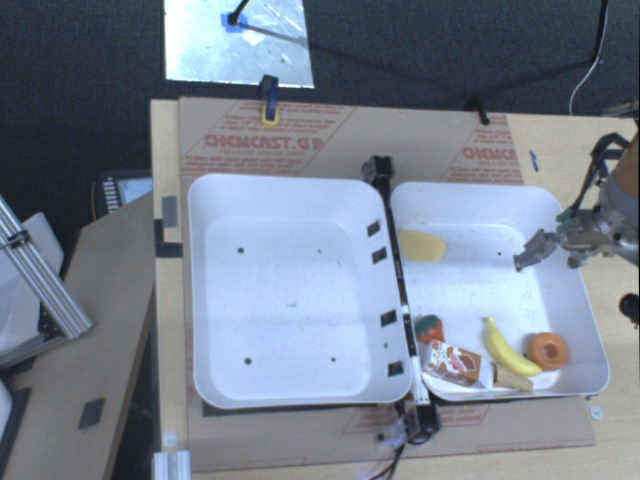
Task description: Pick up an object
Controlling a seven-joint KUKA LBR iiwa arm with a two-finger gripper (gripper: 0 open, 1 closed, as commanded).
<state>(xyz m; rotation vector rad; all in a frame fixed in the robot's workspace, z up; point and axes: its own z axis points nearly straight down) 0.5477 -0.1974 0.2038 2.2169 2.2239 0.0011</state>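
1. Looking down at a slant, we are seeing two shallow white bins sitting side by side on a sheet of brown cardboard (pixel 300 138) printed with red lettering, which is covering a pale wooden bench (pixel 90 368).
2. We are finding the left bin (pixel 290 203) showing bare white floor with a few small dark dots, while the right bin (pixel 480 213) is carrying all the objects.
3. We are watching the gripper (pixel 532 251) hanging over the right bin's right side, near its far right corner, reaching in from the right on the grey arm (pixel 610 218); whether it is open or closed, we cannot tell.
4. Nothing is showing between its tips, and it is standing well apart from the objects.
5. We are seeing a flat yellow piece (pixel 422 245) lying at the right bin's left wall, toward the far side.
6. Along the near edge, a banana (pixel 505 349) is lying at a slant, with an orange ring (pixel 547 350) just beside it on the right.
7. To the banana's left, a red and white packet (pixel 455 364) is resting near the corner, with a small red and green item (pixel 429 328) just behind it.
8. Black clips (pixel 380 230) are running down the seam between the bins.
9. Beyond the bench, a shiny metal plate (pixel 238 28) is lying on a dark carpet (pixel 430 28), and an aluminium rail (pixel 40 268) is slanting in at the left.
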